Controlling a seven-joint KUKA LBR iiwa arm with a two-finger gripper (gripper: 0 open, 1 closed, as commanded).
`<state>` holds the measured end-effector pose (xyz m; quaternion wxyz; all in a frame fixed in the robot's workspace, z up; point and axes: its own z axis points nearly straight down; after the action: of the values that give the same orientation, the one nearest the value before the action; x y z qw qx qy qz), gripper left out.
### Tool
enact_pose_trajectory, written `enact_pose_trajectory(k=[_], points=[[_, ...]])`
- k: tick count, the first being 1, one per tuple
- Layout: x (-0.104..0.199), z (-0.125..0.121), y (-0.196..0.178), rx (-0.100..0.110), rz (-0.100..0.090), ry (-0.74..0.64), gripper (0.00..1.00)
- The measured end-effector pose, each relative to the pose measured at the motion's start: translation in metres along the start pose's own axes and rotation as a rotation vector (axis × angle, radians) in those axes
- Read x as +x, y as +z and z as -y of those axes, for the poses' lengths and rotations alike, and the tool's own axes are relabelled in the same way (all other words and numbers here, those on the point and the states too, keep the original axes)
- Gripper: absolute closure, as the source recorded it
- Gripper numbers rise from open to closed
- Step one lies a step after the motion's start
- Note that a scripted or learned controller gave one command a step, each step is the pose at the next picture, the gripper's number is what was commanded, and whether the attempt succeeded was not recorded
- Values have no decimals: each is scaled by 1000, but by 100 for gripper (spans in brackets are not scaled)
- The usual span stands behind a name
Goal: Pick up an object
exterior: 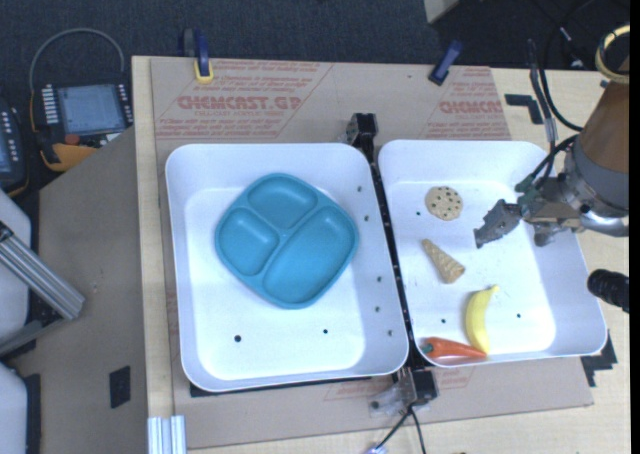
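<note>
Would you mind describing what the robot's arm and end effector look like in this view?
The arm is a rounded grey body with an orange-brown band above the wrist. Black cables loop along its upper side. The end effector is a dark grey metal assembly, angular and mechanical in build, ending in slim dark fingers. No markings are legible on it.

Glossy plastic tray (blue), matt white bins.
</note>
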<state>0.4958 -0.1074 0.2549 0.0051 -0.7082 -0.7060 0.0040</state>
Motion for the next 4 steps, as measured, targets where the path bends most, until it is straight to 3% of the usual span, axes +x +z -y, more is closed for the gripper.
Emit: enact_pose_trajectory(k=[1,4], points=[[0,-2,-6,-14,2,-3,0],[-9,-1,151,-8,-1,-2,0]])
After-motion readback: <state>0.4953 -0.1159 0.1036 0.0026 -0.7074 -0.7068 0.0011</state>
